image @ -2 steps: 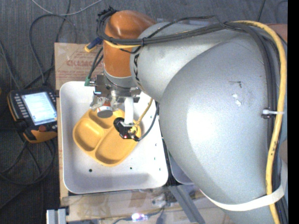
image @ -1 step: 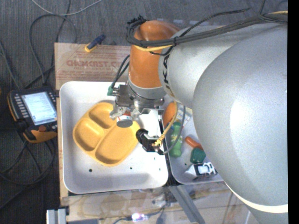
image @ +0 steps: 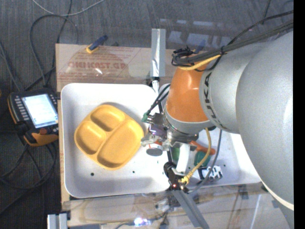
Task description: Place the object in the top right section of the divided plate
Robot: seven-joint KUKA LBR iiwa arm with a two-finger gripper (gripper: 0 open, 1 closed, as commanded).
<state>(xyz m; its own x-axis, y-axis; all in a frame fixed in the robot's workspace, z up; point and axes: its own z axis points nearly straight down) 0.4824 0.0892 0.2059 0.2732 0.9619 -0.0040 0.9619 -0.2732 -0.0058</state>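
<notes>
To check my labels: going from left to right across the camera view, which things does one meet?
Handheld control pendant → left white bin → yellow divided plate → arm's orange band → grey arm body.

Yellow divided plate [image: 109, 136] in left white bin [image: 71, 175]; grey arm [image: 248, 99] with orange band [image: 188, 97] over right bin [image: 233, 173]

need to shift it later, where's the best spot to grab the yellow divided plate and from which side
Probably the raised outer rim of the yellow divided plate, pinched from above, one finger inside a section and one outside. It lies flat in the left bin, so nothing else stands up to grip. Its lower left edge seems best: bare bin floor beside it, away from the arm.
</notes>
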